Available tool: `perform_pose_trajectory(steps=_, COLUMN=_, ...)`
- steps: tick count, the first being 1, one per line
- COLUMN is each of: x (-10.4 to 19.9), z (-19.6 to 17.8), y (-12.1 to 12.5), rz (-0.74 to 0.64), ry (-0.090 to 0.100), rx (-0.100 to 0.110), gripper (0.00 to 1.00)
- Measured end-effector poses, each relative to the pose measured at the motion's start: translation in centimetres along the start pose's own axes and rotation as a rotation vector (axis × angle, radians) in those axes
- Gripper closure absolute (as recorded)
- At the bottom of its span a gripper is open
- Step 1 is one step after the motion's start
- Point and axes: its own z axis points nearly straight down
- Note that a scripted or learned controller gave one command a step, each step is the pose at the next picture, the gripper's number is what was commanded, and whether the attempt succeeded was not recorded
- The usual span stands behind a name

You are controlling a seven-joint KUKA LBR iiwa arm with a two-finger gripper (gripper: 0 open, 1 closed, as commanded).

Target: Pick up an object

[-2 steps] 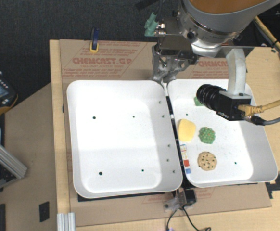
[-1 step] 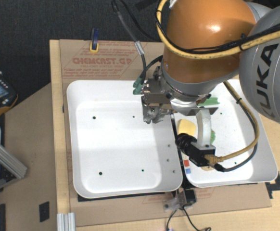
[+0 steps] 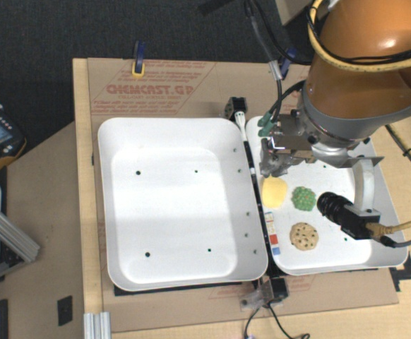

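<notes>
Nothing's picked up yet, I think. The gripper [image 3: 275, 162] hangs over the right bin [image 3: 336, 258], just above the yellow lump [image 3: 275, 193]; can't tell if it's wide or narrow. Green ball [image 3: 304, 198] & cookie [image 3: 304, 236] lie near. Grab + lift still to do.

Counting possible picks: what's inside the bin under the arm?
A yellow lump, a green lump and a speckled brown disc. The arm covers the far half of the bin, hiding anything there.

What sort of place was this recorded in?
Probably a robotics lab bench: a left bin and right bin on a cardboard sheet, with a robot arm above the right bin.
</notes>
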Motion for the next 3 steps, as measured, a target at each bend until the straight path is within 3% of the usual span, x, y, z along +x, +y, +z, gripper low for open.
perform_pose_trajectory(steps=1, x=2.7, z=-4.5, y=0.0, rz=-0.012, ry=0.004, rx=-0.010, gripper=1.00)
perform_pose_trajectory(steps=2, x=8.3, z=-13.6, y=-0.1, rz=-0.016, ry=0.007, rx=-0.015, gripper=1.00)
perform_pose_trajectory(steps=3, x=11.1, z=-17.9, y=-0.2, rz=-0.013, ry=0.005, rx=-0.010, gripper=1.00)
